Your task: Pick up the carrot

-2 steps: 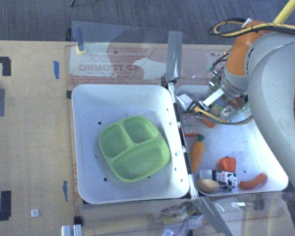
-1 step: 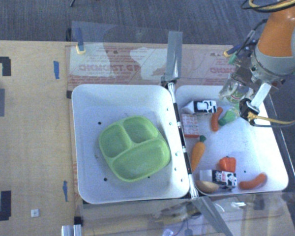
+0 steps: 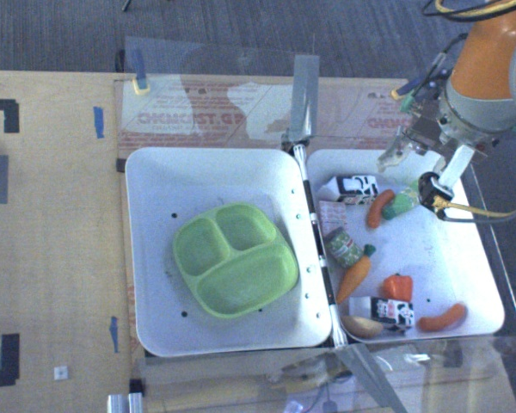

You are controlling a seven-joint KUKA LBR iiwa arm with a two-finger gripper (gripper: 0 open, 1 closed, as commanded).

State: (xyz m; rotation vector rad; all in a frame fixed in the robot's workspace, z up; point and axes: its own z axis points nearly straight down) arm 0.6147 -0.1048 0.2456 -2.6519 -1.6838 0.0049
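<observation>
The fingers (image 3: 426, 163) hang spread apart with nothing between them, over the far edge of the right bin (image 3: 464, 256). The carrot (image 3: 354, 274) lies well apart from them, nearer in that bin beside its left wall, leafy end pointing far. The left bin (image 3: 155, 188) holds a green divided plate (image 3: 235, 259).
</observation>
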